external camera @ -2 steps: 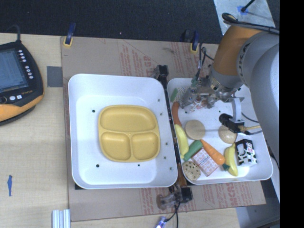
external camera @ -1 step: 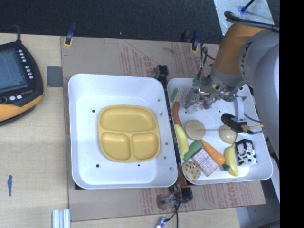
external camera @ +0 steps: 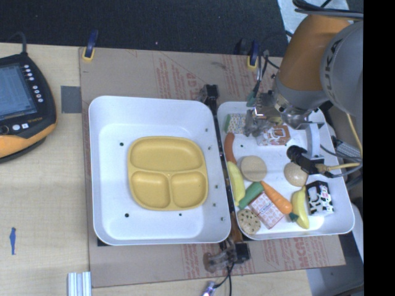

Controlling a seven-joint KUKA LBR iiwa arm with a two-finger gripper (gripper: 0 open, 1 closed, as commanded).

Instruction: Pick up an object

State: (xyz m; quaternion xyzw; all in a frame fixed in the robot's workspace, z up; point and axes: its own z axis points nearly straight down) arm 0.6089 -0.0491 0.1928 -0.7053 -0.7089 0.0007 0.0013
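The right white bin [external camera: 340, 227] holds several toy foods. Among them are a beige bun [external camera: 252, 167], an orange carrot [external camera: 276, 197], a brown sausage [external camera: 229, 147], a yellow corn cob [external camera: 236, 180], a green piece [external camera: 250, 194], a cookie [external camera: 248, 221], a pink cracker box [external camera: 267, 210], a pale egg [external camera: 295, 174], a banana [external camera: 300, 208] and a cow-patterned carton [external camera: 318, 199]. My gripper [external camera: 254, 127] hangs low over the back of this bin, between a small printed packet [external camera: 235, 123] and a red-and-white packet [external camera: 279, 135]. Nothing shows between its tips.
The left white bin [external camera: 105, 221] holds a yellow divided plate [external camera: 168, 171]. A teach pendant [external camera: 21, 103] lies at the far left of the bench. Clamps [external camera: 91, 45] [external camera: 253, 54] pin the cardboard sheet at the back. The arm's bulk covers the back right.
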